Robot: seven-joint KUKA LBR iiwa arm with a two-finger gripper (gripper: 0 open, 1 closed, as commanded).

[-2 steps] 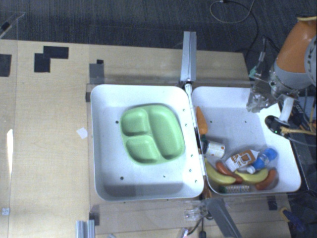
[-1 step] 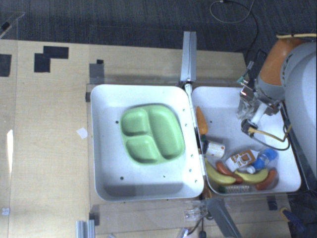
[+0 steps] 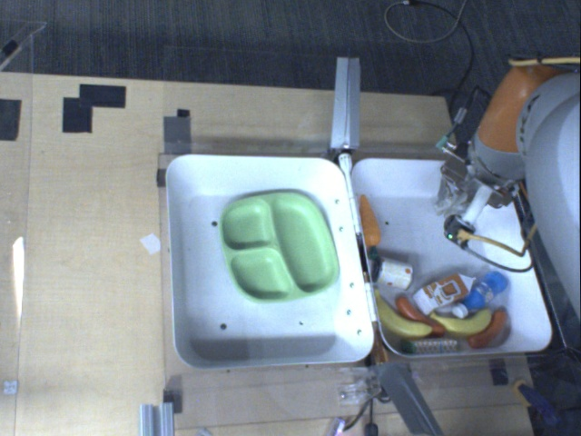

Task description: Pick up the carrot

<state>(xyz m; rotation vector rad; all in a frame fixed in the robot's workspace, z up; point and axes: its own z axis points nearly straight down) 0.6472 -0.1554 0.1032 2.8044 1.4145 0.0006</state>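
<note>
Carrot (image 3: 368,222) lies in right bin (image 3: 408,175) against its left wall, long axis running along the wall, toward and away from the camera; which end is the tip is unclear. Gripper (image 3: 457,198) hovers over the bin's right-rear area, apart from the carrot; state cannot be told.

Carrot (image 3: 368,222) seemingly tight against bin wall (image 3: 349,209).

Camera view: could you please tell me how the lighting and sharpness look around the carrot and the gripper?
Camera view: even, soft light, no harsh glare on the bins; the carrot lies by the divider, slightly soft but readable; the gripper is blurred, its fingers unclear; a faint shadow falls along the left bin's near wall.
</note>
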